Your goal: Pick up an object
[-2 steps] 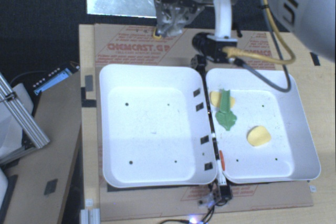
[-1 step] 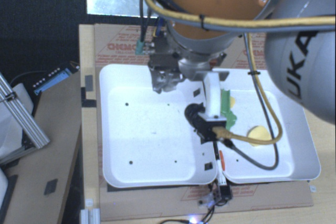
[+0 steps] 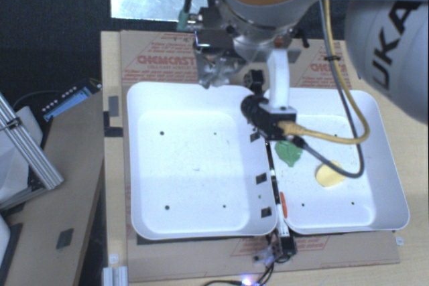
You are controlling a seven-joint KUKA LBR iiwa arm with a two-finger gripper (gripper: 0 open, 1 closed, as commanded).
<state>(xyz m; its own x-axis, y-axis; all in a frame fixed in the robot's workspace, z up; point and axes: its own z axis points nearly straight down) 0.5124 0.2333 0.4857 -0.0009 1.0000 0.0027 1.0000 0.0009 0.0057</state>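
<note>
A green crumpled object (image 3: 289, 154) lies in the right bin (image 3: 382, 144), near the divider between the bins. To its right, a flat yellow object (image 3: 328, 175) rests in the same bin. My gripper (image 3: 214, 74) hangs over the back edge of the left bin (image 3: 154, 211), up and to the left of both objects and well apart from them. I see nothing held under it.
The arm's large grey and orange body fills the top right and overhangs the back of the right bin. Black clips and a small orange piece (image 3: 283, 201) sit along the seam between the bins. A metal frame (image 3: 27, 151) stands off the bench at the left.
</note>
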